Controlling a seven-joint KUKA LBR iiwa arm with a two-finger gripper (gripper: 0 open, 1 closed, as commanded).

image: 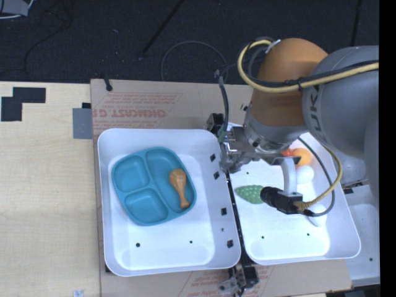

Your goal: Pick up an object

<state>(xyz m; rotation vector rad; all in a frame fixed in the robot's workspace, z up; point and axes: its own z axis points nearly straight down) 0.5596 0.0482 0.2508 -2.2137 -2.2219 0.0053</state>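
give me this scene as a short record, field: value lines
left bin: holds a blue divided plate
plate contents: toy drumstick in the right compartment
right bin: green leafy item, orange and white items partly hidden by the arm
arm: over the right bin's upper part
gripper: near the divide between the bins

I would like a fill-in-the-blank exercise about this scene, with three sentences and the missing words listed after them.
1. The blue plastic divided plate lies in the ______ shallow white bin of the camera view.
2. The tan toy chicken drumstick lies on the plate's ______ side.
3. The green leaf-shaped toy lies in the right shallow white bin, not on the ______.

Missing words: left; right; plate
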